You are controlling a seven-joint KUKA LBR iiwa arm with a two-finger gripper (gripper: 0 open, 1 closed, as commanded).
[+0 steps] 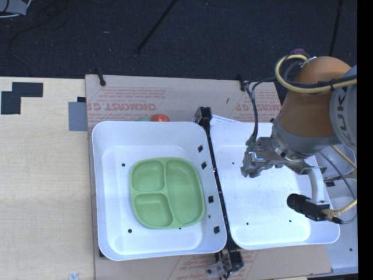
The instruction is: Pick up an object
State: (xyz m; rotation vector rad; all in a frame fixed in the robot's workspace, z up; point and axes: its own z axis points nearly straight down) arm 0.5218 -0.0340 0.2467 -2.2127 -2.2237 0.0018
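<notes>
Lying flat in the left bin (111,150), a green plate (167,192) w/ three compartments is the task's thing: one long section on its 3 o'clock side, two smaller ones stacked on its 9 o'clock side. It sits a bit toward 5 o'clock of the bin's centre, clear of the walls. Plate looks tilted slightly, corners rounded.

At 3 o'clock from the plate, past the black divider (211,174) where both bins meet, is the right bin (274,232). Gripper (254,167) hangs over that bin's upper left part, near the divider, well apart from the plate. Nothing visible between its fingers; can't tell whether jaws are spread or pressed together, since the metal parts blur into one dark grey lump.

Behind the gripper, toward 2 o'clock, is the arm (317,104): orange band, grey body, w/ a yellowish cable (291,80) looped over the top. A black cylindrical part (306,206) w/ cable juts over the right bin at roughly 4 o'clock from the gripper.

At 12 o'clock from the plate, just beyond the left bin's far rim, a small red object (159,118) peeks up, w/ a bit of green beside it; too hidden to ID. Both bins rest on a cardboard sheet (175,101) w/ red print. At 9 o'clock is a pale wood bench (41,185) w/ dark squares (23,95) on it.
</notes>
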